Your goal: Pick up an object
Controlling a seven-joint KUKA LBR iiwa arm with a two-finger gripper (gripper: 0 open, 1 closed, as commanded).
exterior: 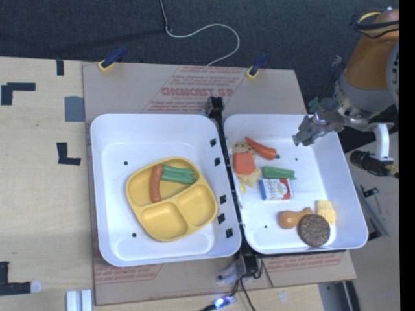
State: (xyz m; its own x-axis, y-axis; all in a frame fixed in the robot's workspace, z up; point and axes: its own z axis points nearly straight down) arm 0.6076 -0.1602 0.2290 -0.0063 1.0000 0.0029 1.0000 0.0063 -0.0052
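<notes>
Cardboard sheet under two white bins, that's the workspace today. Left bin [110, 173] has a yellow divided tray [172, 203] with a sausage [155, 183] and a green bean pod [178, 174] sitting in its back compartment. Right bin [343, 193] is where I'm shopping: a toy carrot [261, 149], a green piece [278, 172], a little carton [275, 188], a chicken drumstick [293, 218], a brown patty [314, 229] and corn [325, 210] near the front corner.

My claw [305, 135] hangs over the back right of that bin, nothing in it, and honestly I can't tell how wide it's spread from this angle.

Carrot's nearest, so that's my pick. Looks like light, hard plastic, probably slick and rolly, so I'd pinch it across the fat middle, not the tapered tip.
</notes>
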